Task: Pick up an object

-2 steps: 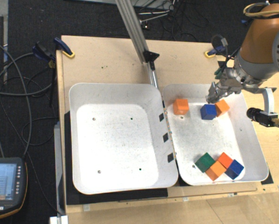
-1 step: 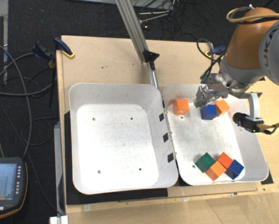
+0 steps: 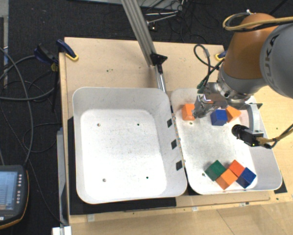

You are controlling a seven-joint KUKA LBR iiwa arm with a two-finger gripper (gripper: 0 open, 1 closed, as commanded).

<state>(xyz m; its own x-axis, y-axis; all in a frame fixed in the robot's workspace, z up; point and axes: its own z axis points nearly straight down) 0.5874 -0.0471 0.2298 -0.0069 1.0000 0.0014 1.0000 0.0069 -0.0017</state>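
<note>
An orange block lies at the far left of the right bin, with the gripper down just beside it on its right; I cannot tell how the gripper is set. A blue block and another orange block lie just right of it, and a green block, orange blocks and a blue block cluster at the near side.

Both bins are white with fine dark speckling: the left bin and the right bin. In the right bin, beside the grey arm's orange band, lie an orange block, a blue block and another orange block. Nearer that bin's front rim cluster a green block, an orange one, a red-orange one, perhaps red, and a blue one.
</note>
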